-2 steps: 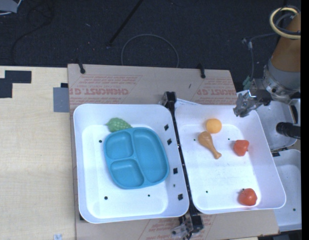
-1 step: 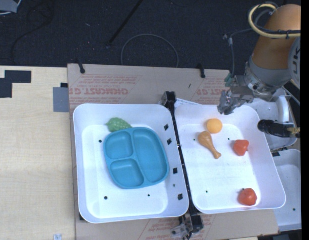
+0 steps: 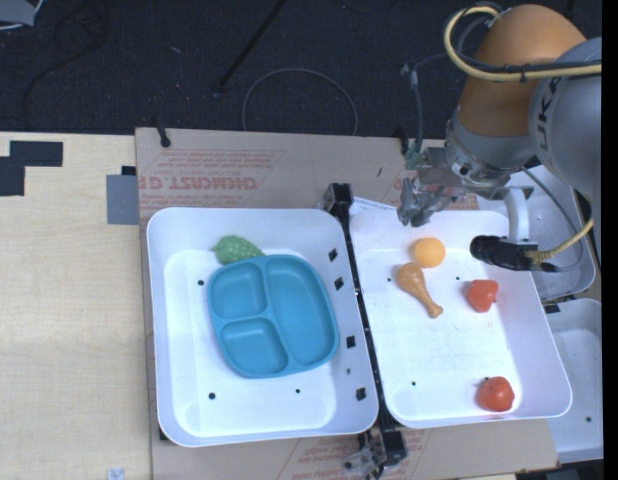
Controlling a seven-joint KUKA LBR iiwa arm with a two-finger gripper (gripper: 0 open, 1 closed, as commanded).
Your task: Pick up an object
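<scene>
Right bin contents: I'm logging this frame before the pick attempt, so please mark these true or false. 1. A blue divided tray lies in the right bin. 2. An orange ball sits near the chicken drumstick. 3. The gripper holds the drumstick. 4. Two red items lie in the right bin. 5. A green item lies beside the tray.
1. False: the blue divided tray lies in the left bin.
2. True: the orange ball sits just above the drumstick in the right bin.
3. False: the gripper is at the bin's far edge, apart from the drumstick.
4. True: one red item, another.
5. True: the green item touches the tray's far corner.
</scene>
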